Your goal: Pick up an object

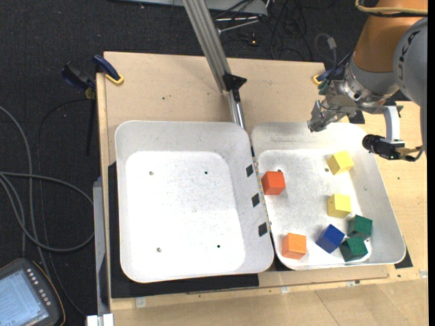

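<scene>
Left bin (136,182): white, on the counter (170,80).
Right bin (380,202): orange cube (273,182) at 9 o'clock; orange cube (294,245) at 7; blue cube (331,238) and green cubes (356,238) at 5; yellow cubes (340,162) right of centre.
Claw (319,122): at 12 o'clock of the right bin, above its rim; grip state I cannot tell.

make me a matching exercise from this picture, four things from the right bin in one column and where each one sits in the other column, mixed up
Things:
1. blue block
2. orange block
3. gripper
4. green blocks

Places:
A. over the right bin's far rim
B. near corner on the right
C. beside the divider between the bins
D. between the near orange block and the green ones

Pairs: 1-D, 2-C, 3-A, 4-B
</scene>
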Motion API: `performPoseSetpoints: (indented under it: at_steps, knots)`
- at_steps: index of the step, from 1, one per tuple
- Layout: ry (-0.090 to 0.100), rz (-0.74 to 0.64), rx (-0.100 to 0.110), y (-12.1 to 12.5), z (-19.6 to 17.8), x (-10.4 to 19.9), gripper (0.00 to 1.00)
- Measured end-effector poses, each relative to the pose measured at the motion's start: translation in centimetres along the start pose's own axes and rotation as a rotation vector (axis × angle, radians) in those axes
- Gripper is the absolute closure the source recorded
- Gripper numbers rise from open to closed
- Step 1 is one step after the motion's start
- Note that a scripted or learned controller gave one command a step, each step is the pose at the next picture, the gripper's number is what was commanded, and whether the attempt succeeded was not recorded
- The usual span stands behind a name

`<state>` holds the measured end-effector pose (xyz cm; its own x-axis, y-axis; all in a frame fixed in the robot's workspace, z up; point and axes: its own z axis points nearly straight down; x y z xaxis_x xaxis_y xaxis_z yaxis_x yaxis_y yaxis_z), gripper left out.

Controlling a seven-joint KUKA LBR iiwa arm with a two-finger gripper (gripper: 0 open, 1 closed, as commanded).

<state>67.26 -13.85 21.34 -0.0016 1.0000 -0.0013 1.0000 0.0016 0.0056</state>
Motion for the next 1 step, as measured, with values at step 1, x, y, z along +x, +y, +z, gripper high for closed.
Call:
performPoseSetpoints:
  at_steps: [1]
  knots:
    - [0.003, -0.005, 0.006, -2.11, 0.31, 4.68, 1.00]
